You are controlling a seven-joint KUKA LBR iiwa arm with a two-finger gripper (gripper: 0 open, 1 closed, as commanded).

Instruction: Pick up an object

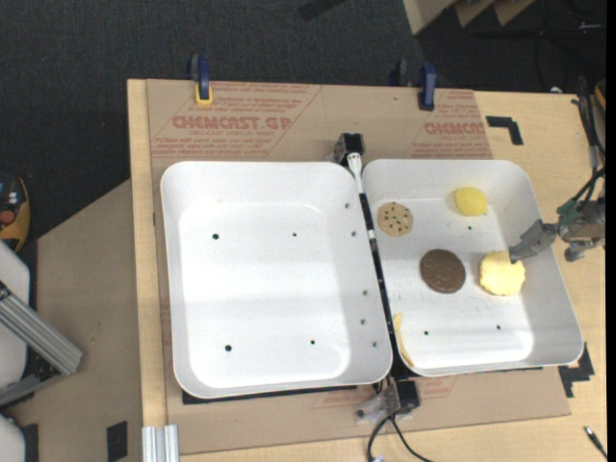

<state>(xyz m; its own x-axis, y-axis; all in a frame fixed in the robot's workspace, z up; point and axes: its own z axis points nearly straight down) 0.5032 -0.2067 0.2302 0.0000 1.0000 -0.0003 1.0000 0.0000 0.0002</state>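
Two white bins sat side by side on the bench point(289, 114), touching along their inner rims. The left bin point(183, 287) showed a bare floor with free room to all four walls. The right bin point(549, 335) held a chocolate-chip cookie point(395, 219) near its left wall toward the far edge, a brown disc point(443, 270) at mid-floor, a small yellow lump point(471, 201) toward the far right corner, and a larger pale yellow lump point(502, 275) close to the right wall. A thin pale piece point(400, 340) lay against the left wall near the near corner. The gripper point(525, 245) reached over the right rim, its tip just beside the larger lump; nothing was seen held.
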